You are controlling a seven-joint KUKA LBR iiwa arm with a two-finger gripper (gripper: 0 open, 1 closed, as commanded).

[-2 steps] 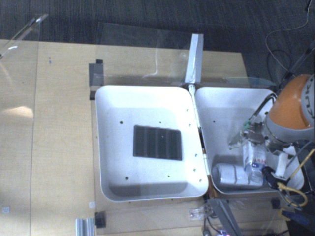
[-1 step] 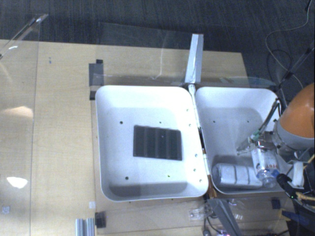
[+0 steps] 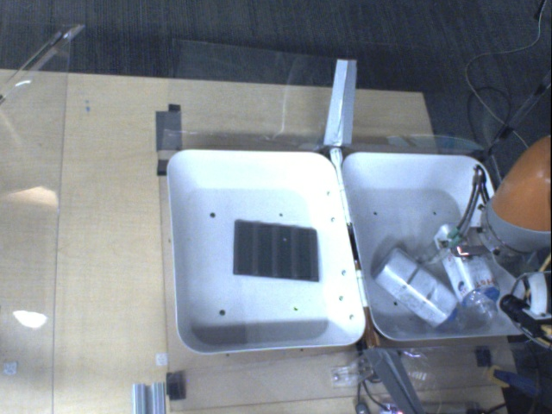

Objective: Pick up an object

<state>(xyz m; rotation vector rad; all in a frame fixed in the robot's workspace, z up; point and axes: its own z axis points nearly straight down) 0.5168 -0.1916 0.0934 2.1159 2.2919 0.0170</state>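
Reaching in from the right edge, my gripper (image 3: 461,253) hangs over the right bin (image 3: 388,188), above a clear plastic bottle (image 3: 470,283) and silver pouch (image 3: 414,287); its state I cannot tell.

Probably a robotics lab: bench (image 3: 95,231), white bins (image 3: 198,197), loose cables (image 3: 504,102).

Two shallow white bins sit side by side on one wooden bench (image 3: 95,257). The left bin (image 3: 185,231) holds one dark ribbed mat (image 3: 276,250). The right bin (image 3: 388,184), toward the lower right of the frame, holds one grey boxy object (image 3: 414,287) and one clear plastic bottle (image 3: 466,283); further clutter there is too blurred to count.
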